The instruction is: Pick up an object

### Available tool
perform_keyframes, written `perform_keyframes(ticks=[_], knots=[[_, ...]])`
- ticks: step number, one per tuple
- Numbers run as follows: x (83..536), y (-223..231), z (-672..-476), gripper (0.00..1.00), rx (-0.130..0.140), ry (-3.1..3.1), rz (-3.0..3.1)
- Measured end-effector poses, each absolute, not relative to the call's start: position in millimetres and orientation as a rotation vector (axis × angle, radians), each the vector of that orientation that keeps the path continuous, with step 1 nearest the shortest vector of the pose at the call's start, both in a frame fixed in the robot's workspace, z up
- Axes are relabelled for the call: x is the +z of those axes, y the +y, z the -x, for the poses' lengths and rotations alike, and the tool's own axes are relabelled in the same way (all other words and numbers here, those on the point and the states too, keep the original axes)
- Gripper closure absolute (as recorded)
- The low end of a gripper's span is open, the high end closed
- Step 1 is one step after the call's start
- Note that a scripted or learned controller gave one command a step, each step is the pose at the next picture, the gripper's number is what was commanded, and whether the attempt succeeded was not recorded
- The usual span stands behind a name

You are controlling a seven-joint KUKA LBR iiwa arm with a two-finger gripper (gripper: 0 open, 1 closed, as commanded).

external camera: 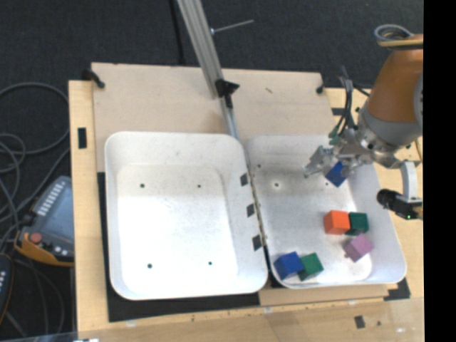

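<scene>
Gripper [329,160] sat over the right bin [285,191], upper right of frame. A small blue block [336,176] was clenched between its fingers.

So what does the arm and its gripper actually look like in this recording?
The arm shows a broad orange band above a grey wrist section. Dark cables run down its side to the gripper, a small light-grey metal assembly with two slim fingers. A white bracket with a black knob sits by the wrist.
</scene>
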State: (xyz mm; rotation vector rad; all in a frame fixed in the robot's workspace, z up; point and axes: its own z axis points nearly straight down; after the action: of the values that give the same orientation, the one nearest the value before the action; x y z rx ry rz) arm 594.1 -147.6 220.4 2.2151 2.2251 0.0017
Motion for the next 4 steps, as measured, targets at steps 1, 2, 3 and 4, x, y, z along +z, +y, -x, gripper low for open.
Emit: perform_keyframes(ticks=[1,2,3,4], knots=[[128,-191,-549.6,0.0,-0.003,2.219,-2.226],[123,-182,-544.1,0.0,0.004,2.218,-2.213],[120,-181,-542.1,0.0,0.002,2.217,-2.222],[102,-203,-521.7,0.0,0.022,2.221,-2.208]])
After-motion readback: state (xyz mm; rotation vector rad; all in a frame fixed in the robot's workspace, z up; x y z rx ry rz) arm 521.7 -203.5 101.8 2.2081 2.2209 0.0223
